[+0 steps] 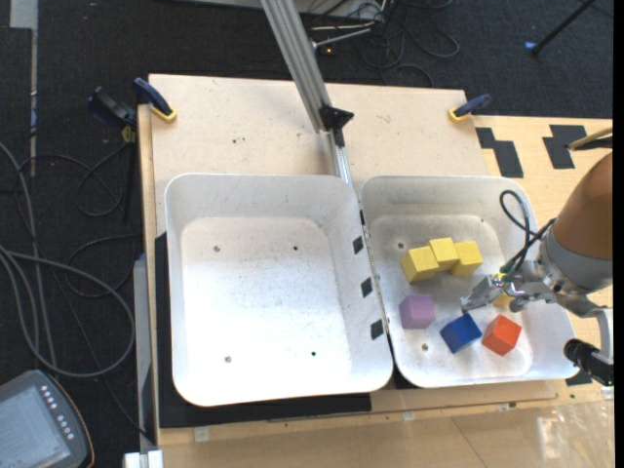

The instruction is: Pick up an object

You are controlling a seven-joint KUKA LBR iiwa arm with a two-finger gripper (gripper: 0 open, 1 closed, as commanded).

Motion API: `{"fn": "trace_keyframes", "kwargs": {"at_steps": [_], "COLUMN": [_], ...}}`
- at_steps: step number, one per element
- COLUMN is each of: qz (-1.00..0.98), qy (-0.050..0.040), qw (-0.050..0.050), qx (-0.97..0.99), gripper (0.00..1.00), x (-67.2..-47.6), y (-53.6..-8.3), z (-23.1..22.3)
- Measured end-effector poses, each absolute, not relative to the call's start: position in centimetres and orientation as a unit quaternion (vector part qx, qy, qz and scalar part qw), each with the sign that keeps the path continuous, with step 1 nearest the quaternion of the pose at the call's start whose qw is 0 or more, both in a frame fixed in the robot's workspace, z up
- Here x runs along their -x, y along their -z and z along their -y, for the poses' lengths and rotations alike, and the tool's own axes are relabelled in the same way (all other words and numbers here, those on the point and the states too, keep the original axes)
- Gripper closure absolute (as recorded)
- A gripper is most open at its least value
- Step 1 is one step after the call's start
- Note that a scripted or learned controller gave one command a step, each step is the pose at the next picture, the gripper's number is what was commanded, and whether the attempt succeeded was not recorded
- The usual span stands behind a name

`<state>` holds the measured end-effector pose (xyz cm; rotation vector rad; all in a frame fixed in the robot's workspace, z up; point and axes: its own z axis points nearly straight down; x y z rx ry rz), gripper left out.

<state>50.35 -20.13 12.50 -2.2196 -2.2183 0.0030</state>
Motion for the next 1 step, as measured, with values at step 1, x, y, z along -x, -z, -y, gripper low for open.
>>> {"fn": "trace_keyframes", "kwargs": {"at_steps": [1], "qz": [0.707], "qy": [-0.0003], "qw": [0.0], "qx": [0.707], "gripper": [0.0], "x": [-50.39], "y": [-9.43], "z": [20.1]}}
